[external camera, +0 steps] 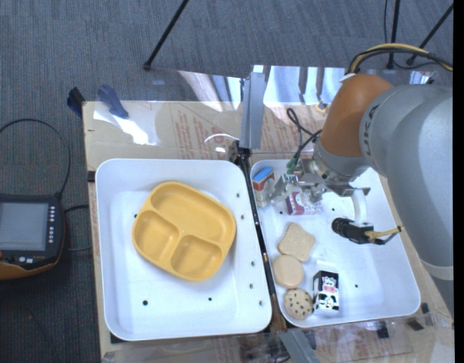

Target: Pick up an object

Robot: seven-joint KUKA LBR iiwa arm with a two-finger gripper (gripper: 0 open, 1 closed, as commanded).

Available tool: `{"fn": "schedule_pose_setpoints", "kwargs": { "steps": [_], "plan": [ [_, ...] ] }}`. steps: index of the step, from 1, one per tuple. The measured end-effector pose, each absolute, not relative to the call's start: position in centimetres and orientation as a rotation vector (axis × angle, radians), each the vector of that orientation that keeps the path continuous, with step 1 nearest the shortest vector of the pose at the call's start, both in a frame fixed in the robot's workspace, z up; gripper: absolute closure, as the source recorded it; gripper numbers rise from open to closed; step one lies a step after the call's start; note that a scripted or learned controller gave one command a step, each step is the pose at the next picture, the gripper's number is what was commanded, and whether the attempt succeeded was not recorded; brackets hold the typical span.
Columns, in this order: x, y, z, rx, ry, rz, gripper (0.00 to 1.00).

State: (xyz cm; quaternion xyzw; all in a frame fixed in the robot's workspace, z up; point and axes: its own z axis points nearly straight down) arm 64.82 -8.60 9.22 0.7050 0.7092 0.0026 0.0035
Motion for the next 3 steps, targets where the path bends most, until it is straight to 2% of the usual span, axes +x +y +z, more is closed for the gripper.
{"fn": "schedule_pose_setpoints", "kwargs": {
  "steps": [1, 2, 3],
  "plan": [
    [64.99, -8.65, 10.15, 2.203, 2.226, 0.009, 1.00],
    [64.93, -8.64, 10.04, 2.204, 2.227, 0.006, 0.00],
    [64.78, -8.44, 9.27, 2.212, 2.217, 0.007, 0.00]
  ]
}}
